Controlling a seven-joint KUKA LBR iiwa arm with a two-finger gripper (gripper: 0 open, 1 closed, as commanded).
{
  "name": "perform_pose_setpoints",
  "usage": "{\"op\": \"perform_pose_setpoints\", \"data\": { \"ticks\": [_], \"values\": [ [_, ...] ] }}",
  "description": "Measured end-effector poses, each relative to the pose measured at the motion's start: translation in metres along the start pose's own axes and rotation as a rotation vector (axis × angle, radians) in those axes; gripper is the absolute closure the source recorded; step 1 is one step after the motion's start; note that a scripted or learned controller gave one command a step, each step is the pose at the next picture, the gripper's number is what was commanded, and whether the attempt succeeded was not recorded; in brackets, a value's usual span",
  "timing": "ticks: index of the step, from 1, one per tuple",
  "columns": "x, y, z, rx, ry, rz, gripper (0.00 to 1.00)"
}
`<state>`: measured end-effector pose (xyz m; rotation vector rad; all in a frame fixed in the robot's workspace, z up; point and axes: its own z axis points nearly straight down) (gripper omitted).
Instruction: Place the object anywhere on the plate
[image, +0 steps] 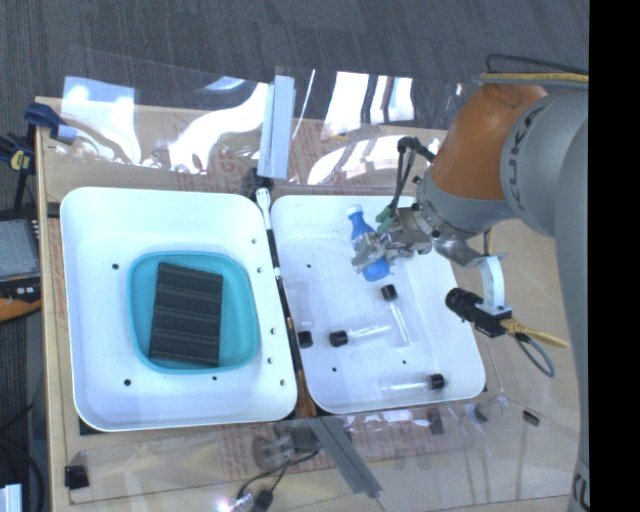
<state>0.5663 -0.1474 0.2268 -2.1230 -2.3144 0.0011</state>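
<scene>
A teal plate (141, 300) lies in the left bin (90, 230), and a dark ribbed block (187, 313) rests flat on it. My gripper (383, 243) is low over the upper part of the right bin (320, 225), reaching in from the right. At its tip is a clear tube with blue ends (365, 243), one blue end up near the bin's back and the other lower down. The tube touches or sits against the gripper's tip, but the grip itself is hidden by the wrist.
Several clear vials with black caps lie in the right bin: one just below the gripper (389, 293), one in the middle (339, 338), one near the front wall (434, 381). A small black cap (304, 339) lies by the divider.
</scene>
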Motion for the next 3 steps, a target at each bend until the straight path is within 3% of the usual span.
{"op": "perform_pose_setpoints", "data": {
  "ticks": [1, 2, 3],
  "values": [
    [0.055, 0.064, 0.036, 0.002, 0.001, -0.054, 1.0],
    [0.137, 0.024, 0.035, 0.004, 0.001, -0.249, 1.0],
    [0.137, 0.024, 0.035, 0.004, 0.001, -0.248, 0.0]
  ]
}}
